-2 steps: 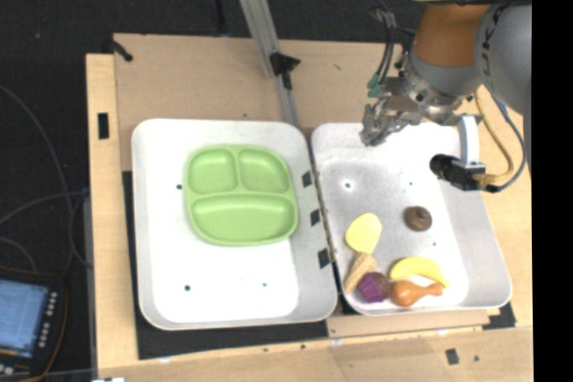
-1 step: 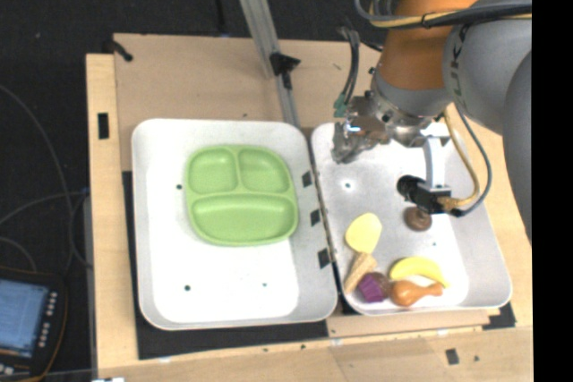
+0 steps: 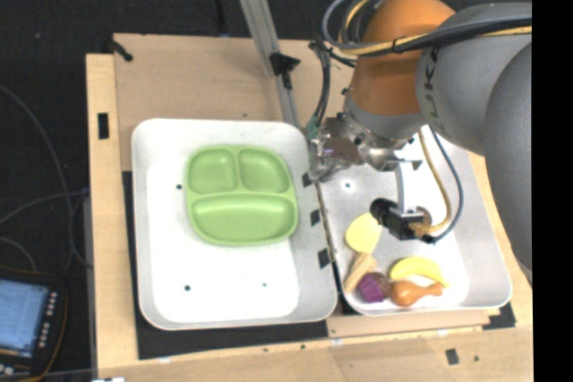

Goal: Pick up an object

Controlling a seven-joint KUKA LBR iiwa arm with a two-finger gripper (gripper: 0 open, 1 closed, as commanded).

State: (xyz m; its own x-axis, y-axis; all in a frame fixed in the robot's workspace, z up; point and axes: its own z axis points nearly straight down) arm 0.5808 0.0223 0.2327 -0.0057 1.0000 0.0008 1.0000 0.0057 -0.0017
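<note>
Bench (image 3: 179,76): pale wood board, matte, on a dark floor. Two shallow white bins side by side, smooth plastic, rounded corners.

Left bin (image 3: 224,286): holds one green plate (image 3: 242,195). It is glossy, a rounded rectangle moulded into three wells, two small ones on the far side and one long one on the near side. It lies flat, toward the bin's far half. A few small dark specks on the bin floor around it.

Right bin (image 3: 474,255): a cluster of small toy-food pieces in the near left corner, the candidates for picking.
- yellow disc (image 3: 363,233), flat, roundish, farthest of the group.
- tan cone (image 3: 358,267), tapered, just near of the disc and touching it.
- purple piece (image 3: 372,287), small, rounded, dull; shape unclear. It sits against the cone's near end.
- yellow banana (image 3: 418,269), curved, smooth, right of the cone.
- orange-brown piece (image 3: 414,290), rounded with a narrow end pointing right, just near of the banana and beside the purple piece.

Arm (image 3: 488,76): grey, smooth casing with an orange band (image 3: 394,49), reaching in from the right over the right bin's far half. Gripper (image 3: 327,152): metal, at the bin's far left edge, close to the wall between the bins and well apart from the toy cluster. Jaw opening: cannot tell from this angle. Nothing seen held.

Slanted aluminium post (image 3: 255,4) rises from the far side of the bench.
</note>
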